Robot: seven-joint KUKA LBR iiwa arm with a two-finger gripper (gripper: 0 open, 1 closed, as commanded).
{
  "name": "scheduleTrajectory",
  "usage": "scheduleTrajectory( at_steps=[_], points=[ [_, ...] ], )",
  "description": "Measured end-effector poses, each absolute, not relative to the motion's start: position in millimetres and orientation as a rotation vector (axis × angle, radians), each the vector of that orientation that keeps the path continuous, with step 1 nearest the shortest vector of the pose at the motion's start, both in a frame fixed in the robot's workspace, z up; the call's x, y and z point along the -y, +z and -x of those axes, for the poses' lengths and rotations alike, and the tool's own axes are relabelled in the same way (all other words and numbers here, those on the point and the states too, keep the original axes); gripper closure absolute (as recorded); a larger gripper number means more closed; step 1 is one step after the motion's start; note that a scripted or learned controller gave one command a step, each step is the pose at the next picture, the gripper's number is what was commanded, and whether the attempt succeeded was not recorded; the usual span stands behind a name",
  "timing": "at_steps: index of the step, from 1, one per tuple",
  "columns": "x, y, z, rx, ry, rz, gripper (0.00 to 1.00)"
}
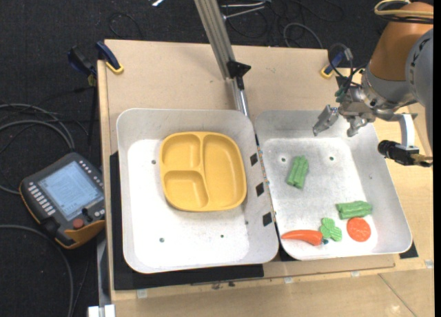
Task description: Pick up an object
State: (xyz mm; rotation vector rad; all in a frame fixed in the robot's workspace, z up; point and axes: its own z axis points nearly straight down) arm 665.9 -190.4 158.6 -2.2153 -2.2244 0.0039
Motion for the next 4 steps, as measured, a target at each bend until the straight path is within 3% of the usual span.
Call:
scheduleTrajectory(
  at_steps=[1,2,3,4],
  points=[
    [186.9,105.5,-655.1,2.22,0.005,2.218,0.0],
    [185.9,95.0,-655.4,2.225,0.002,2.218,0.0],
    [185.9,106.6,-656.4,2.228,0.0,2.22,1.0],
    [187.0,157.2,-667.8,2.229,-0.006,2.223,1.0]
  ],
)
